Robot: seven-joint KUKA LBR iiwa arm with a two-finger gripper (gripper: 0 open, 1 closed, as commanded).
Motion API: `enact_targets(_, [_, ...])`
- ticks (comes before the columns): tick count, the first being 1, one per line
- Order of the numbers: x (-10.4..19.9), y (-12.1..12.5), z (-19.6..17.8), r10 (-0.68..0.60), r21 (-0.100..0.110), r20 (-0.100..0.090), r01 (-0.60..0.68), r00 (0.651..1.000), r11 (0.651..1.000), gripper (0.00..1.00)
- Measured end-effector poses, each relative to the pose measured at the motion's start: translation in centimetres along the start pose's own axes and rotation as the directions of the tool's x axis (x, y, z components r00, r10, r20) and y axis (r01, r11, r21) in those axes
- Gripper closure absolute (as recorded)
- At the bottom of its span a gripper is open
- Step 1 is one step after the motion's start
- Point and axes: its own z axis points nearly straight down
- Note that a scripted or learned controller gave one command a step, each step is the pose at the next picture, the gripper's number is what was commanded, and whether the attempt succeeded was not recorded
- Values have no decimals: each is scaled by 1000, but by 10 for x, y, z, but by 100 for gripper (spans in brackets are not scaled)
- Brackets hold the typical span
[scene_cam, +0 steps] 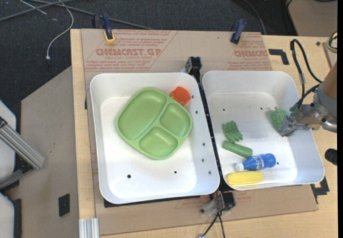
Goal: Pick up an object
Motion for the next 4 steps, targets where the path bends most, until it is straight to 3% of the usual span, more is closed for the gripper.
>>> enact_targets(2, [1,-2,-91,-2,-1,0,2,1000,1000,100])
enact_targets(4, [98,38,-64,-5,6,-4,5,1000,1000,100])
